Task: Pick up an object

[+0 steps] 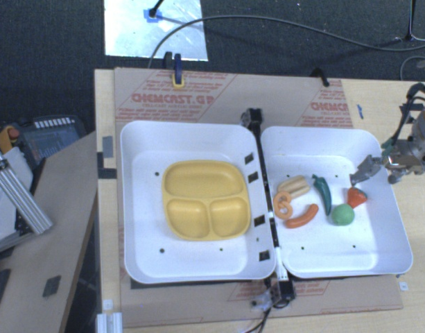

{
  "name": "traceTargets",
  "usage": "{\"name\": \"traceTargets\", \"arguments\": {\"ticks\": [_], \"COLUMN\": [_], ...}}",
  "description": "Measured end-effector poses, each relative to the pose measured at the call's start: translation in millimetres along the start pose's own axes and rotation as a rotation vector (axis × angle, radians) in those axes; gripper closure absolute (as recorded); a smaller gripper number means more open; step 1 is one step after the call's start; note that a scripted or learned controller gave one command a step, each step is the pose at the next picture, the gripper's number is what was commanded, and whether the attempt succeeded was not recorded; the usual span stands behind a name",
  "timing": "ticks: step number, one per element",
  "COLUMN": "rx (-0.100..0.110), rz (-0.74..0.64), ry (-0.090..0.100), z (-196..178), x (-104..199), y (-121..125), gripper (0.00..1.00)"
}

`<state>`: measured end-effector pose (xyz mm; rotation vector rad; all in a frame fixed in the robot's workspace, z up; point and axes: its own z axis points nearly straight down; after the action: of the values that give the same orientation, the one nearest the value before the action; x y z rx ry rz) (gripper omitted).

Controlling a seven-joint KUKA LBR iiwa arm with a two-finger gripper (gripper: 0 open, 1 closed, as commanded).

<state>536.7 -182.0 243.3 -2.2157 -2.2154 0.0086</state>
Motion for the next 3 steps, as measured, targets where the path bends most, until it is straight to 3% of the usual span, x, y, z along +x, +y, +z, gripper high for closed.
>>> {"name": "traceTargets", "arguments": {"ticks": [1,3], "rx": [-0.011,-0.008], "rz": [-0.003,0.000], "ry": [-0.002,-0.001], "z": [-6,103], "x": [1,0], "y": [2,-8], "gripper": [0.00,0.00]}}
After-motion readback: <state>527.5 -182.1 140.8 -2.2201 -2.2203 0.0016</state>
